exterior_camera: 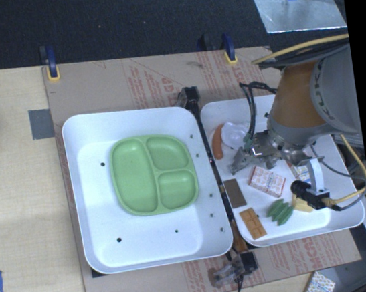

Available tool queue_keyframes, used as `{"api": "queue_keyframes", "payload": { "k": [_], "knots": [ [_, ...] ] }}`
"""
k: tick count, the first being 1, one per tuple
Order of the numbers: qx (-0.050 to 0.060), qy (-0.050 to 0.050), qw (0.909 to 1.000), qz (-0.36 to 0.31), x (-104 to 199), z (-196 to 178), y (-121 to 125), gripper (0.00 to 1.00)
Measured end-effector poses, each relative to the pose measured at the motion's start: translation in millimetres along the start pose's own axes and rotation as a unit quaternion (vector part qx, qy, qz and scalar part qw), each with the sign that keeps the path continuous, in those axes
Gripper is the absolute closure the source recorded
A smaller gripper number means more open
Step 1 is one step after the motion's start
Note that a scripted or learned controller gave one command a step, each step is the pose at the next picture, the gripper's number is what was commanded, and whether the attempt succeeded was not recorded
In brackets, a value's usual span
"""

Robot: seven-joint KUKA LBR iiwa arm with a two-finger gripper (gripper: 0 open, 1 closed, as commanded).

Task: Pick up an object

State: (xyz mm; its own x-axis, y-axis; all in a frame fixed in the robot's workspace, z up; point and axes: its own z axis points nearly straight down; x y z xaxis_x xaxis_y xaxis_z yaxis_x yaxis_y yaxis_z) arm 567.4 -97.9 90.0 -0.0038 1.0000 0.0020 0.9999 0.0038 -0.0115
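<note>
Green plate point(153, 174) sits in the left bin point(87, 209). Over the right bin point(345, 220), the hand point(248, 155) hangs low beside a small card point(267, 181). I cannot tell its grip. Nothing looks picked up yet.

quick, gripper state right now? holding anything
Gripper: cannot be told; it hangs low in the right bin, close to the orange sausage-shaped piece.

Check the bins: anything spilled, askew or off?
Nothing spilled. The green divided plate sits flat in the left bin. The small items, including an orange sausage-shaped piece and a green pod, lie loosely scattered in the right bin, all inside its rim.
</note>
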Motion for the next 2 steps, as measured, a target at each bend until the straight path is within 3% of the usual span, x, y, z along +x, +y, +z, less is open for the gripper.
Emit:
{"api": "queue_keyframes", "payload": {
  "k": [1, 2],
  "knots": [
    [-0.006, -0.001, 1.0, -0.001, 6, -3, 37, 0.0],
    [-0.007, -0.002, 1.0, -0.001, -23, -6, 91, 0.0]
  ]
}}
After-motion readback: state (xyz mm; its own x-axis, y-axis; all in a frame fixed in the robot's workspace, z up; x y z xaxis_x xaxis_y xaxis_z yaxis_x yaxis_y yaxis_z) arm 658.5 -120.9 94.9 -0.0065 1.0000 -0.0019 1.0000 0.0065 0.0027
